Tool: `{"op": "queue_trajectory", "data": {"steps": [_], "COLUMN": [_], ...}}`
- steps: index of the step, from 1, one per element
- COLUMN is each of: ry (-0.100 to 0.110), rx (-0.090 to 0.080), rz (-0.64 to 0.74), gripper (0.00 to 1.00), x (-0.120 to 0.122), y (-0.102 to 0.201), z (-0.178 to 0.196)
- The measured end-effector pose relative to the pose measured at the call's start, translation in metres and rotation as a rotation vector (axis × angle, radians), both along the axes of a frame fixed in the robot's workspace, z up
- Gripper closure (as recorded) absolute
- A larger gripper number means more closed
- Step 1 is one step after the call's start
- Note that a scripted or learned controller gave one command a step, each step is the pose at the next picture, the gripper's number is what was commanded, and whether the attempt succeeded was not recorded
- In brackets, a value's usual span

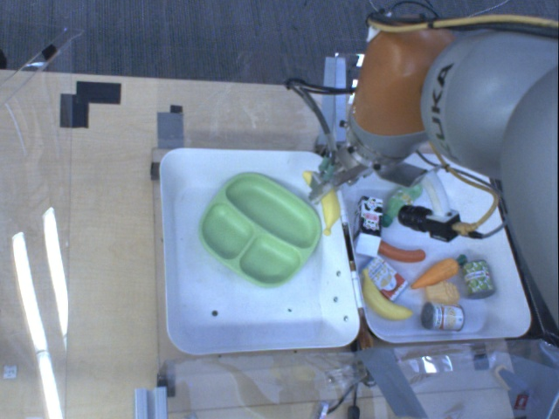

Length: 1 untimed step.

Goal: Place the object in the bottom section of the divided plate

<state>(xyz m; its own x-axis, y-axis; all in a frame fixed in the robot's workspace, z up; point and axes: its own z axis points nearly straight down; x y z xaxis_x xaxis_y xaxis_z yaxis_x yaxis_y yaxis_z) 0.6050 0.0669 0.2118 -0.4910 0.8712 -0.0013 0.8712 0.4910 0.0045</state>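
Note:
A light green divided plate point(262, 227) lies tilted in the left white bin point(253, 321), with one long section at the top right and two smaller ones toward the lower left. All its sections are bare. My gripper point(325, 180) hangs over the left bin's right edge, just past the plate's upper right rim. A slim yellow object point(330, 211), shaped like a banana, shows on both sides of the fingers and hangs down from them, so the gripper looks shut on it.
The right bin point(515, 321) holds several toy foods: a cow-print carton point(371, 215), a sausage point(403, 253), a carrot point(436, 273), a banana point(385, 303), a can point(444, 318) and a green jar point(478, 278). The arm's grey and orange body covers that bin's upper part.

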Motion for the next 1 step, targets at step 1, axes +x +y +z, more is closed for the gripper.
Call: {"op": "queue_trajectory", "data": {"steps": [1], "ry": [0.000], "rx": [0.000], "rz": [-0.001], "gripper": [0.00], "x": [0.0001], "y": [-0.0004], "z": [0.0001]}}
